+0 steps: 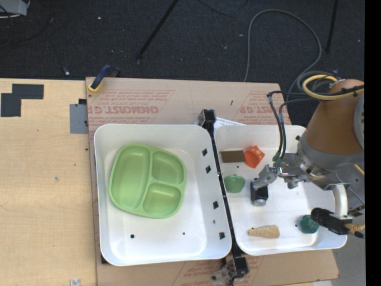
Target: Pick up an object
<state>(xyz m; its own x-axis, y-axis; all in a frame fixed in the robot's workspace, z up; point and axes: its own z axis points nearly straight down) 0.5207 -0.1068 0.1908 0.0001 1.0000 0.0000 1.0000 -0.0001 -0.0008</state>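
Arm: the grey arm with the orange band comes in from the right side and leans over the right bin.
Pincer: the pincer hangs low over the middle of the right bin, pointing down. It looks dark and small from up here.
Pincer state: I cannot tell if it is open or closed. I see nothing held in it.
Green ball: a round green thing sits just to the left of the pincer, close by, next to the wall between the two bins.
Orange block: a small orange thing sits a little behind the pincer, toward the far wall of the bin.
Brown block: a flat brown piece lies beside the orange block, behind the pincer and to its left.
Tan piece: a long tan thing lies in front of the pincer, near the front wall of the bin.
Teal thing: a small blue-green thing sits to the right of the pincer and a bit to the front, under the arm.
Green plate: a light green plate with three parts lies in the left bin, well away to the left of the pincer.
Bench: both bins rest on brown cardboard on the bench.
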